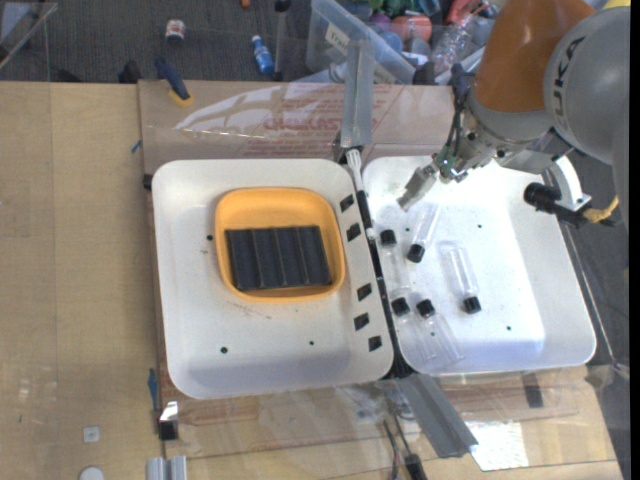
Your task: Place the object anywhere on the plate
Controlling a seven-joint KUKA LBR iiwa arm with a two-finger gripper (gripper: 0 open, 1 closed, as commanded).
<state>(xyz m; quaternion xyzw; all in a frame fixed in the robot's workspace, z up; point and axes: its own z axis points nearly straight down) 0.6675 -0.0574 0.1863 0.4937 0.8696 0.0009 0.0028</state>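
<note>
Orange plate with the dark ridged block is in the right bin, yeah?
No. The camera view shows the orange plate with the dark ridged block in the left bin, not the right one.

The grey arm with its orange band (560,58) is cut off by the top and right edges. The clear plastic tub of coloured toys (400,18) runs off the top edge. The small clear tubes with black caps (462,278) in the right white bin (560,338) are too faint to count.

Orange plate (232,211) with dark ribbed insert, left bin; clear black-capped tubes (461,273) lying flat, right bin.
</note>
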